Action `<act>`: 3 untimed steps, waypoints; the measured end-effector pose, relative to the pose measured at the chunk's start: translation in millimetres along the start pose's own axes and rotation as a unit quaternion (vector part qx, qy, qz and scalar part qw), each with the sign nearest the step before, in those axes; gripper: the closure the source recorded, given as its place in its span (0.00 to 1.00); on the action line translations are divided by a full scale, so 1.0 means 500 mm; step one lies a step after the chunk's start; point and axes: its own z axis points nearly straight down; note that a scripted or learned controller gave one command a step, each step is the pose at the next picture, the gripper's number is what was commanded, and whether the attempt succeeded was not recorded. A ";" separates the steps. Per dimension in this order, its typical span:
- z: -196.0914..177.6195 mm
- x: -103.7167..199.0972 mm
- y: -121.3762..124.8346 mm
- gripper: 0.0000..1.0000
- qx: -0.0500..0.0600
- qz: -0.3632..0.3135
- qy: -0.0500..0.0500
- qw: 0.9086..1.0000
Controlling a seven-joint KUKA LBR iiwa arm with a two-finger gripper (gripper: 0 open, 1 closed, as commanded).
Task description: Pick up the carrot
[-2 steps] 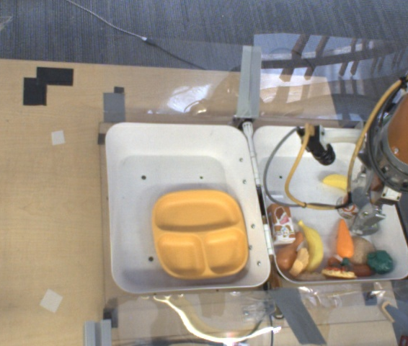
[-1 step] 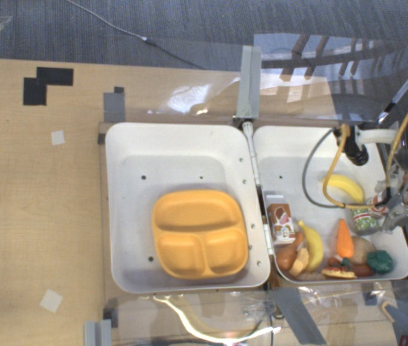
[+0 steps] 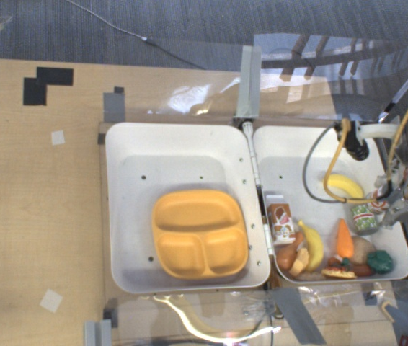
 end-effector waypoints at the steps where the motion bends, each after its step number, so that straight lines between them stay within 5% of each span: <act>1: 0.037 0.043 0.055 1.00 -0.002 0.002 -0.004 1.000; 2: 0.014 0.048 0.049 1.00 0.000 0.000 0.000 1.000; 3: 0.279 -0.017 0.046 1.00 0.005 -0.005 -0.003 1.000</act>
